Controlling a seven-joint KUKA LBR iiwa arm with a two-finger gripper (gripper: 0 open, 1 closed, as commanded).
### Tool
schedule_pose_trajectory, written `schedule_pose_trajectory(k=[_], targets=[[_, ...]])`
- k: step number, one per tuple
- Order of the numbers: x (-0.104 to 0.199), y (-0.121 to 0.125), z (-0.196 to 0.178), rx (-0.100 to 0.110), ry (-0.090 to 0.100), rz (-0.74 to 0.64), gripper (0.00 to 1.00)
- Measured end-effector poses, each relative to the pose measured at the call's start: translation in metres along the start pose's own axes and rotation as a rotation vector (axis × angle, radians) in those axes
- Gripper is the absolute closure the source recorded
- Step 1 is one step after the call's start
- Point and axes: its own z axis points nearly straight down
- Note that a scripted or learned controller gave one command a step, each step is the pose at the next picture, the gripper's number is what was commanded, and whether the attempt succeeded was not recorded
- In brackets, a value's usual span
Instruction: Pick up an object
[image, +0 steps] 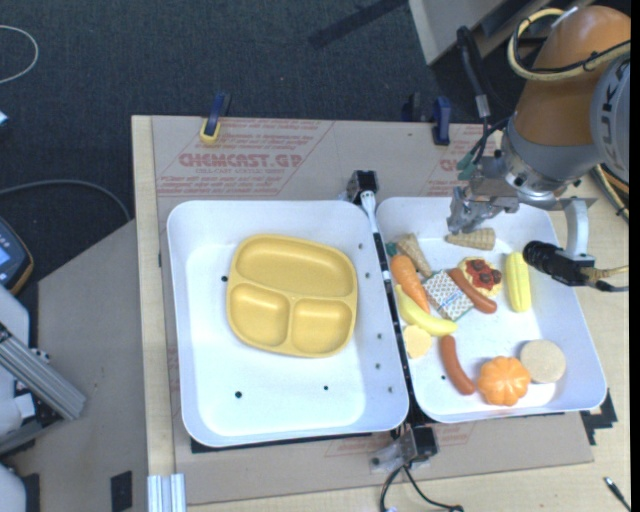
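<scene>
My gripper (466, 222) hangs over the back of the right bin (580, 345), just above a tan waffle cone (472, 239) that lies flat beneath it. Near the cone are a hot dog with toppings (478, 283), a yellow corn cob (517, 281), a checkered sandwich piece (444, 294), a carrot (408, 280) and a banana (426, 318). Toward the front lie a red sausage (458, 364), an orange pumpkin (503, 380) and a round beige cookie (543, 360). Nothing is visibly between the fingers.
The left bin (195, 330) holds a yellow divided plate (292, 295). A black divider runs between the bins. A pale cheese wedge (417, 343) lies by the right bin's left wall. Clamps sit at the board's back edge.
</scene>
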Motion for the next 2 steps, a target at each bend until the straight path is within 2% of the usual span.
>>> schedule_pose_trajectory(k=[1,2], targets=[[-0.0001,-0.0032,-0.0019,0.000,-0.001,0.004,1.00],[0.0083,0.0063,0.0028,-0.004,-0.003,0.003,1.00]])
